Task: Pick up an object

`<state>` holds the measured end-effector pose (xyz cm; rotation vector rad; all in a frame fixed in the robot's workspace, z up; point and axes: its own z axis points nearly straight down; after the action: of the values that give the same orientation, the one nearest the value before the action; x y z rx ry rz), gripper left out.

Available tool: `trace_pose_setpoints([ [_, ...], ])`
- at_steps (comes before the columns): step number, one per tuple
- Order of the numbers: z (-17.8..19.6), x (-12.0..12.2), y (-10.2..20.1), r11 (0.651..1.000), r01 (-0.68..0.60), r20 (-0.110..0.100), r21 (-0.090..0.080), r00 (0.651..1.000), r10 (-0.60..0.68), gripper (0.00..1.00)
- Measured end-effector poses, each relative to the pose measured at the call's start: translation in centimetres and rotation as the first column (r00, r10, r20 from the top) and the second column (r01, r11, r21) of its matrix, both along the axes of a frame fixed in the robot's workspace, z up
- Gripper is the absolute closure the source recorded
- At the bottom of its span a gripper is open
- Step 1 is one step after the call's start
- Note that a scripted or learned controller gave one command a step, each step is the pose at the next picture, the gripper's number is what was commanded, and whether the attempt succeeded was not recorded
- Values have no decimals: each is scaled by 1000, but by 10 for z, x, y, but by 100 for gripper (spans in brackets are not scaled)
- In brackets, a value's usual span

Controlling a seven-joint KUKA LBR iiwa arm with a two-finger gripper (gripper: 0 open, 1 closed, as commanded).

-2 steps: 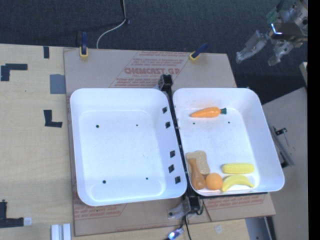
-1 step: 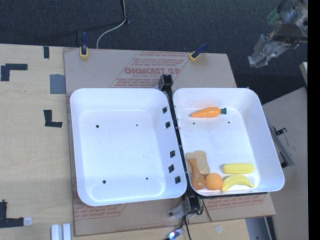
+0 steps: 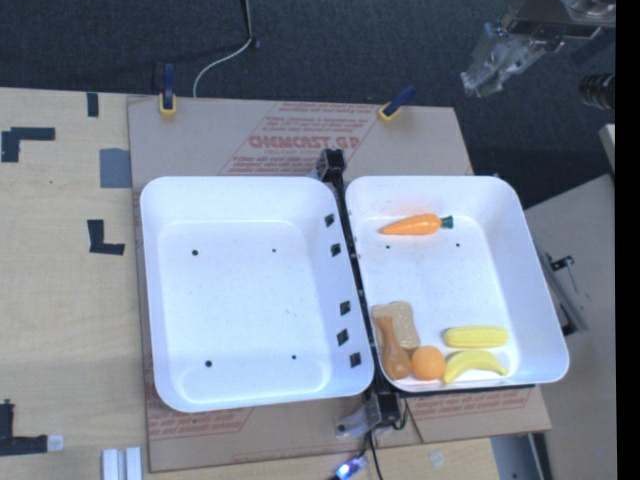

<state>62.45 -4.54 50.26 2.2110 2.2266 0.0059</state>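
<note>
1. right bin (image 3: 520, 268): shallow white tray, smooth, rounded corners; holds every item below.
2. carrot (image 3: 412, 226): orange, tapered, smooth, dark green stub at its right end; lies crosswise in the far half, apart from the rest.
3. bread piece (image 3: 394, 324): tan, matte, blocky, near the bin's left wall.
4. brown piece (image 3: 393, 360): glossy, elongated, just under the bread.
5. orange (image 3: 428, 364): round, smooth, touching the brown piece.
6. corn (image 3: 475, 337): yellow, stubby cylinder.
7. banana (image 3: 476, 366): yellow, curved, just beside the corn.
8. left bin (image 3: 160, 268): same white tray, dark dots on its floor.
9. gripper (image 3: 487, 76): pale, blurred, high beyond the right bin's far corner, over dark carpet; opening cannot be judged; touches nothing.
</note>
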Motion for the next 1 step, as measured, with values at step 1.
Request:
trace_pose_setpoints([
  [1,34,33,74,1000,-2,-1,1,1000,2,100],
])
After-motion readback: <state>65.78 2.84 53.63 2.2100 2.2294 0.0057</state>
